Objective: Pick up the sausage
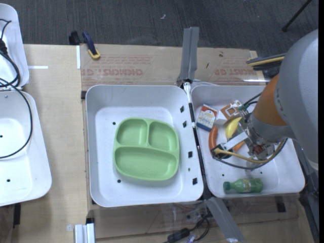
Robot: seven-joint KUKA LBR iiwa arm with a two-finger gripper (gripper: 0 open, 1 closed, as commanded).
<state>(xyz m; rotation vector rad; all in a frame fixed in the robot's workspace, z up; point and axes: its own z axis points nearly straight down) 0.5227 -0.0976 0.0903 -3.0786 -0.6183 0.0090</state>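
Observation:
The sausage (213, 136), orange-red and slightly curved, lies in the left part of the right bin (283, 184). It runs roughly front to back, just below a small box. My gripper (244, 142) is low in the same bin, a short way to the right of the sausage. The arm's grey body and orange band cover the bin's right side. A yellow banana (233, 127) lies between the sausage and the gripper, close against the gripper's upper left.
A white, blue and orange box (206, 117) sits at the back left of the right bin. A green bottle (243, 186) lies on its side near that bin's front wall. The left bin (101, 135) holds a green divided plate (147, 149).

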